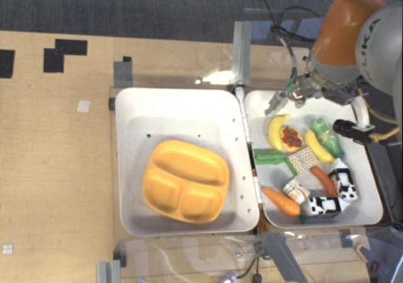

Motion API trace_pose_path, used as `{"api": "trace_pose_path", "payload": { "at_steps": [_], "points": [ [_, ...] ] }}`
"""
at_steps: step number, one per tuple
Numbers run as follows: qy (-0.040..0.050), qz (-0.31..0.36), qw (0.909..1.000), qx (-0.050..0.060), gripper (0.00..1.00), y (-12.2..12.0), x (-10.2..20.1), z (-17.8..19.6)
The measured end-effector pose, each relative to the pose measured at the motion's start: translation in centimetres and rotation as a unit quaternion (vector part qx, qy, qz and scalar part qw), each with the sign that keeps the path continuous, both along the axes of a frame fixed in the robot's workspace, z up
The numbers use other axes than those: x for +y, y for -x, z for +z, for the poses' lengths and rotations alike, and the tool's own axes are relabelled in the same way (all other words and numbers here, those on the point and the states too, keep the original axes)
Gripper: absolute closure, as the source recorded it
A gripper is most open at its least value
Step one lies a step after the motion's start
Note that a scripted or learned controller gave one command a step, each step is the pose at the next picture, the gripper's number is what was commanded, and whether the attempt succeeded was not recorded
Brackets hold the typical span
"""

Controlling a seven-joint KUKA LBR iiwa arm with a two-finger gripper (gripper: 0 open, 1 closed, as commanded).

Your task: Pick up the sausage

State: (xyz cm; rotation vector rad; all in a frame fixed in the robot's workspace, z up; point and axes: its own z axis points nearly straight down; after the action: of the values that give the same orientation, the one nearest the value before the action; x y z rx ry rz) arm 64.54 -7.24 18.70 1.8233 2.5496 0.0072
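Camera view: reddish-orange sausage (323,180) lies aslant in the right white bin (376,212), between a black-and-white cow-patterned block (343,184) and a small can (296,189); an orange carrot (281,200) lies nearby. Grey two-finger gripper (281,100) hovers at the bin's far edge, fingers spread, pinching nothing.

From my remote seat I can make out only one piece of lettering: pale characters on the grey arm (381,36) at the upper right, just past its orange band, cut off by the frame edge and too partial for me to read with certainty. The small carton (296,188) in the right bin (371,212) carries print, but it is too small for me to read.
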Motion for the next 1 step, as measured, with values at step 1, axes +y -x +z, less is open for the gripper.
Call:
{"api": "trace_pose_path", "payload": {
  "at_steps": [1],
  "points": [
    [-0.0007, -0.029, 0.9996, 0.001, 0.00, 3.98, 6.06, -0.07]
  ]
}}
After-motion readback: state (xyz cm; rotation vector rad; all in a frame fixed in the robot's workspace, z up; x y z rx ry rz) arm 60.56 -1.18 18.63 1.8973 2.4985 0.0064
